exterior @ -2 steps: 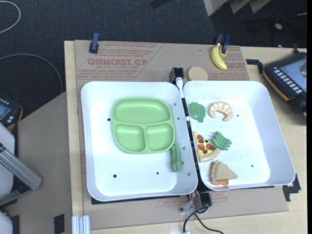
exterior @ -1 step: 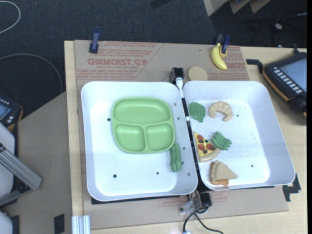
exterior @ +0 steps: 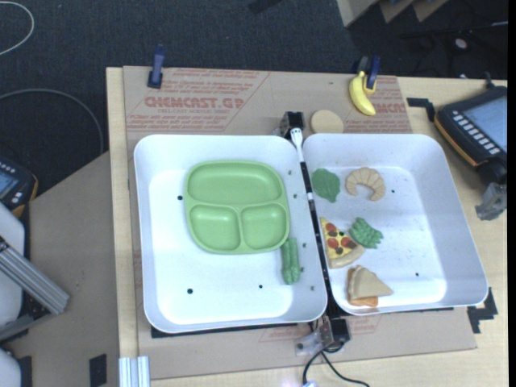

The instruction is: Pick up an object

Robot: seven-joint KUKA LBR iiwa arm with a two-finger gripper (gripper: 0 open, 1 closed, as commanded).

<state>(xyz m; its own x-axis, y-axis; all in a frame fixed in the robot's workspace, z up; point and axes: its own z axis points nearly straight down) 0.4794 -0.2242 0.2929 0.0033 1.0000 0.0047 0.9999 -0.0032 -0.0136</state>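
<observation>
Two shallow white bins sit side by side on a cardboard-topped bench, with every candidate for the pick lying loose and untouched. The right bin, on the side from which the arm reaches in, carries the denser choice: a toy croissant near its far wall, a green leaf just beside it toward the dividing wall, a pizza slice and a ruffled green piece touching or nearly so at mid-bin, and a sandwich wedge close to the near rim. The left bin holds a green divided plate and, just off its near right corner, a slim green vegetable whose long axis runs from far to near, parallel to the wall that separates the bins and close against it. Whether the claw is spread or pressed together cannot be told from this view. Judged from the layout, the croissant looks the readiest target, standing apart from its neighbours with open floor toward the right, while the slim vegetable would call for a longer reach across the divider and a grip set across its length, with little room on the wall side. A toy banana and a tan disc lie on the bench beyond the bins
</observation>
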